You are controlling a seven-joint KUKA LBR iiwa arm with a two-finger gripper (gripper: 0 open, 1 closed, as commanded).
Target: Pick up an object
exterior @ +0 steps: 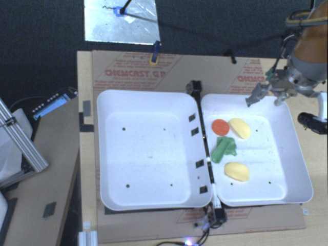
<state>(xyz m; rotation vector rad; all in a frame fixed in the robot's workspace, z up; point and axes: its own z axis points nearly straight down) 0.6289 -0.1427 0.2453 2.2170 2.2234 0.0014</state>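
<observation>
Pincer [267, 96] hangs over back edge of right bin [292, 137], two fingers spread apart, nothing between them. Four small things sit in right bin: red round one [221, 127], yellow one [240, 128] just beside it, green one [223, 149], second yellow one [237, 171]. First yellow one lies nearest, toward front-left of pincer, long side slanted. Left bin [148, 147] sits beside.

Even, fairly bright overhead light, soft shadows only. White bins [148, 152] near blown out, little surface detail. Glare on the foil sheet [121, 14] at top. Dark carpet [36, 40] reads noisy. Overall soft, low-res; arm [310, 45] at right edge slightly blurred.
</observation>
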